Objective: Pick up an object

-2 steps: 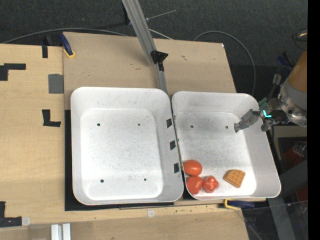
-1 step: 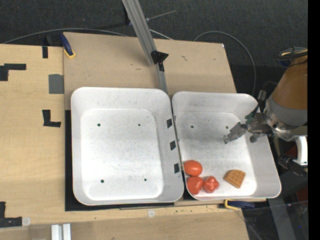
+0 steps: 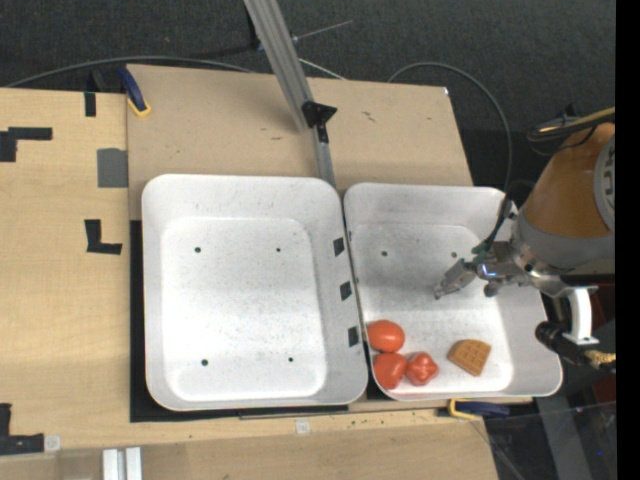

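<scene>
The right bin (image 3: 420, 196) holds several small objects along its near edge. A round red piece (image 3: 387, 336) lies by the divider. Just below it are a second red piece (image 3: 390, 371) and a lumpy red piece (image 3: 423, 368), touching each other. A tan square cracker-like piece (image 3: 470, 356) lies to their right. My gripper (image 3: 466, 283) hangs over the middle right of this bin, up and to the right of the red pieces and above the tan piece. It is open, with nothing between its fingers (image 3: 445, 286).
The left bin (image 3: 150, 268) stands beside the right one, their rims meeting at the divider (image 3: 343, 288). A slanted metal bar (image 3: 283, 53) comes down from the top to the bins' far junction. The arm's orange band (image 3: 570, 193) sits at the right edge.
</scene>
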